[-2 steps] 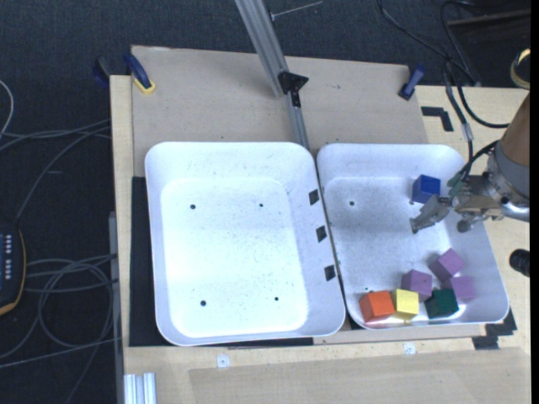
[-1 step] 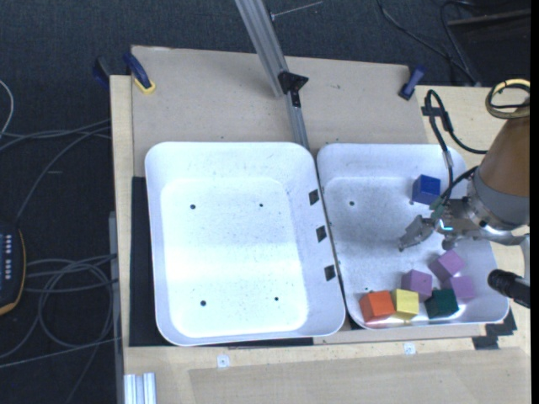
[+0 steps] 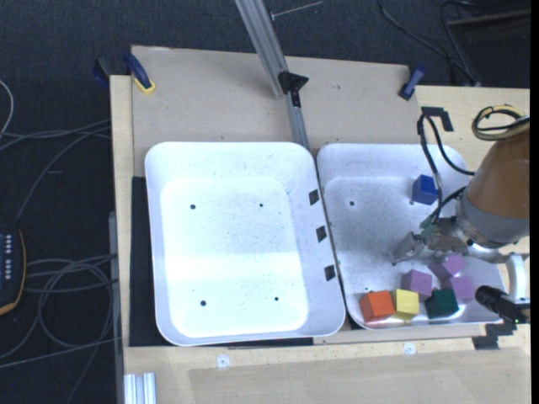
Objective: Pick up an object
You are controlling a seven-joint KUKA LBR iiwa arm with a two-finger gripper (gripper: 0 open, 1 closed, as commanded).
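Note:
My gripper (image 3: 418,244) hangs low in the right bin (image 3: 362,183), its fingers spread open over bare bin floor, nothing between them. A purple block (image 3: 416,280) lies just below it. Along the bin's front edge sit an orange block (image 3: 378,305), a yellow block (image 3: 407,302) and a dark green block (image 3: 441,304). Two more purple blocks (image 3: 459,276) lie to the right, close under the arm's wrist. A blue block (image 3: 424,188) rests toward the back of the bin, above the gripper.
The left bin (image 3: 227,242) lies beside the right one, split from it by a ridge with black clips (image 3: 321,234). A grey pole (image 3: 268,40) slants across the back of the bench. Black cables (image 3: 434,141) hang near the arm.

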